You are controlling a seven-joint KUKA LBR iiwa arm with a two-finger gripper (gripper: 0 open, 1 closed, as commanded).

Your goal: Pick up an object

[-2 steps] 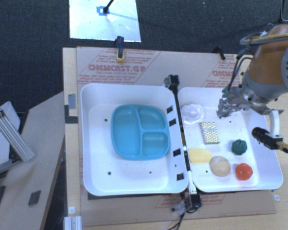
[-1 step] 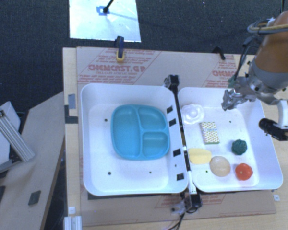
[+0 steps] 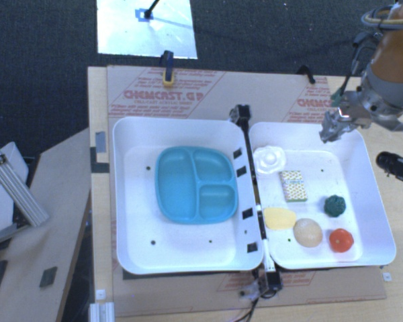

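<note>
Two white bins are sitting side by side on the bench, meeting along a black clipped seam at the middle. The left bin (image 3: 131,247) is holding a blue tray (image 3: 195,184) with three compartments, lying flat near the bin's centre and tilted slightly relative to the bin walls. The right bin (image 3: 376,200) is holding six objects. A white piece (image 3: 269,157) is lying in the upper left corner of this bin, close to the seam. Just below and to its right, a patterned block (image 3: 293,186) is resting flat. A yellow piece (image 3: 279,218) is lying lower down, near the seam, with a tan egg (image 3: 307,233) just beside it on the right. A red ball (image 3: 341,240) is sitting near the egg, toward the bin's lower right corner, and a dark green lump (image 3: 334,205) is sitting above the ball, apart from it. All six objects are resting on the bin floor, none of them lifted. The arm is entering from the right, and the gripper (image 3: 332,127) is hanging over the upper right rim of the right bin, well apart from every object. Nothing is showing between its tips; whether they are open or closed cannot be told from this view.
</note>
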